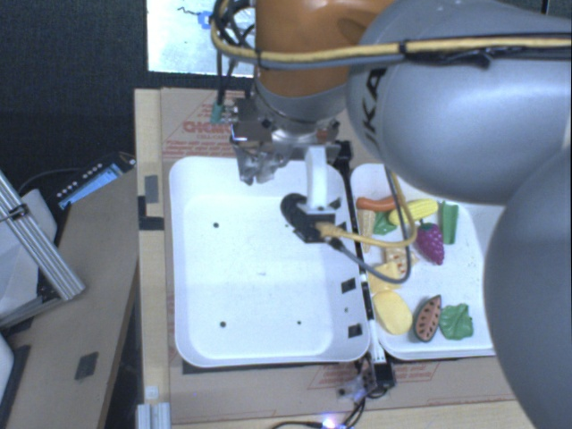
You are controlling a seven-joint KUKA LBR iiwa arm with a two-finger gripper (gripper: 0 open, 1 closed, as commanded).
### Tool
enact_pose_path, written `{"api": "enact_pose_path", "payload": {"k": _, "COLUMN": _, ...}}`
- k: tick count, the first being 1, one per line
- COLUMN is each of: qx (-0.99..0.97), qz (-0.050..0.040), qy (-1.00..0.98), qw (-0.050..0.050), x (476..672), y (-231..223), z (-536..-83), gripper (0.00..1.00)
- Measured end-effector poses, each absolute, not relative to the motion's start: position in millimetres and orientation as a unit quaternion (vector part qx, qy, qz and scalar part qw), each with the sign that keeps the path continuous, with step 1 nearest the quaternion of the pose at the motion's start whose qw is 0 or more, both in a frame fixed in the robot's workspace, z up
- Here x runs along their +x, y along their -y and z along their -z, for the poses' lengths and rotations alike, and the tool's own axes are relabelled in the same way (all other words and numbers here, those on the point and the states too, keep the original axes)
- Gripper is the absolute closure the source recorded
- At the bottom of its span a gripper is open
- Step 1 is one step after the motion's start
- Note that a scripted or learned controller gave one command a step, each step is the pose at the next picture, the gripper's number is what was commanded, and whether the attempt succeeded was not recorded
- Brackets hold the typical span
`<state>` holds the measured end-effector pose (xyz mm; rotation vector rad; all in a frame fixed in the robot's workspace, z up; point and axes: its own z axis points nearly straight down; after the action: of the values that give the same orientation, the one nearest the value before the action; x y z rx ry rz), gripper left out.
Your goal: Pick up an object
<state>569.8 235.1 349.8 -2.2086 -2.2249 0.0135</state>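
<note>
My gripper (288,184) hangs over the far part of the left white bin (232,329), close to the wall shared with the right bin. A dark curved piece (298,214) sits just below it; whether it belongs to the gripper or is a loose object is unclear. The right bin (478,347) holds toy foods: an orange carrot (375,204), yellow corn (416,211), a green pepper (448,222), purple grapes (431,243), a yellow lemon (391,312), a brown and red slice (427,318) and a green leaf (458,321). None of them is at the gripper.
The big grey arm with its orange band (313,25) covers the upper right and part of the right bin. A yellow cable (384,271) loops down over the divider between the bins. A metal frame (36,248) stands at the left, off the bench.
</note>
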Motion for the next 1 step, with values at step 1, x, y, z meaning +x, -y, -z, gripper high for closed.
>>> {"api": "enact_pose_path", "payload": {"k": 1, "qx": -0.706, "qz": 0.0066, "qy": 0.708, "qw": -0.004, "x": 672.6, "y": -229.6, "z": -433.2, "gripper": 1.00}}
